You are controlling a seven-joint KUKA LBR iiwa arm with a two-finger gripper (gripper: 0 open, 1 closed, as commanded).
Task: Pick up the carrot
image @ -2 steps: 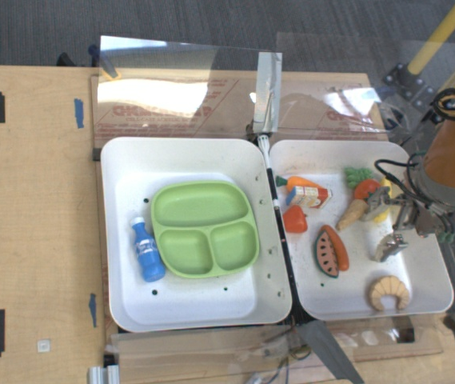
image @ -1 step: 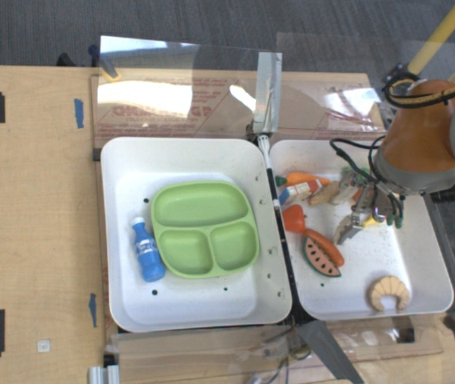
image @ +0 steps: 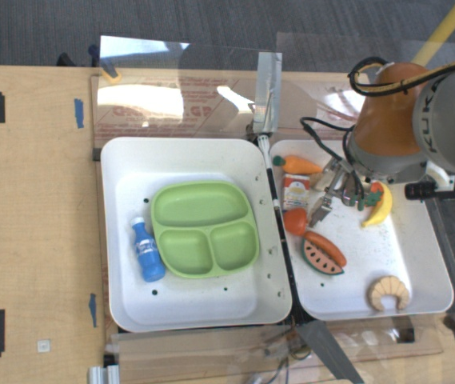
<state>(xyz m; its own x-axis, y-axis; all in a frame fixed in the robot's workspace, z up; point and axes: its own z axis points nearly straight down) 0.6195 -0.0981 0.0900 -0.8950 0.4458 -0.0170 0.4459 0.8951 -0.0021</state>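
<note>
The carrot (image: 302,166), orange with a small green top pointing left, lies at the far left corner of the right bin (image: 427,254). My gripper (image: 335,197) hangs just right of and slightly nearer than the carrot, between a small carton and a banana. Its fingers (image: 321,211) stand open and spread, with nothing between them. The carrot lies free, apart from the fingers.
In the right bin there are also a red-and-white carton (image: 295,192), a red tomato (image: 295,222), a watermelon slice (image: 324,254), a banana (image: 380,205) and a croissant (image: 389,293). The left bin (image: 123,278) holds a green divided plate (image: 204,229) and a blue bottle (image: 146,251).
</note>
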